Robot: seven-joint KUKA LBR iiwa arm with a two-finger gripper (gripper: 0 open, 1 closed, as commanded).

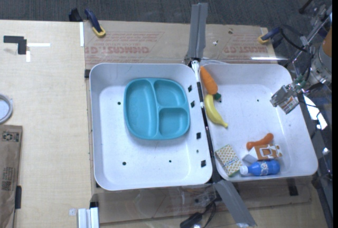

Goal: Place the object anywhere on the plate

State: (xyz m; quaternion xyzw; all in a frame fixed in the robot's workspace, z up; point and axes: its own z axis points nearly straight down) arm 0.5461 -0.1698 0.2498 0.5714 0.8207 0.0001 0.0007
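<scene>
A teal plate [157, 108] with three compartments lies in the left white bin [105, 132], with nothing on it. The right bin [253, 89] holds an orange carrot [209, 81] and a yellow banana [213, 110] along its left wall. Near that bin's front lie a small patterned box [228, 159], a blue bottle [260, 169] and an orange toy piece [262, 143]. My gripper [284, 99] hangs over the right side of the right bin, apart from all of these objects.
A grey divider post [198, 31] rises behind the seam between the bins. Clamps [95, 24] sit at the bench's back edge. Cables and arm parts [317, 63] crowd the far right. A tape roll [4, 110] lies at the far left.
</scene>
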